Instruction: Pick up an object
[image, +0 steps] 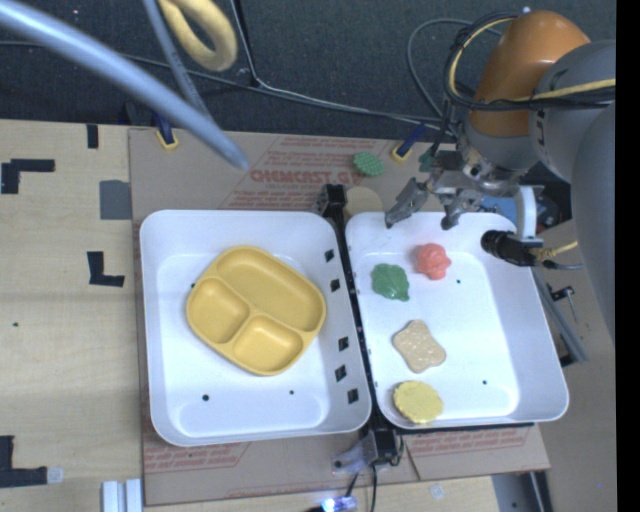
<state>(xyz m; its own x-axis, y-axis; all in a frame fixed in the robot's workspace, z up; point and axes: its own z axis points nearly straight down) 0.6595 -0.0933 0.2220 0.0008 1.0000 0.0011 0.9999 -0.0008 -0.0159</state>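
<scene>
Pink lumpy toy (432, 260), rounded and knobbly, lies in right bin (520, 330) near its far edge. Green toy (390, 282) just left of it. Gripper (420, 213) hovers above, fingers spread open, empty.

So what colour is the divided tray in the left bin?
Yellow; the divided tray shows plainly in the camera view.

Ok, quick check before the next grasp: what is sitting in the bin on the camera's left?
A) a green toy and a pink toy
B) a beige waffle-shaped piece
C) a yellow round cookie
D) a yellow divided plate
D: the yellow divided plate lies alone in the left bin, while the green toy, pink toy, beige piece and yellow round piece all lie in the right bin.
</scene>
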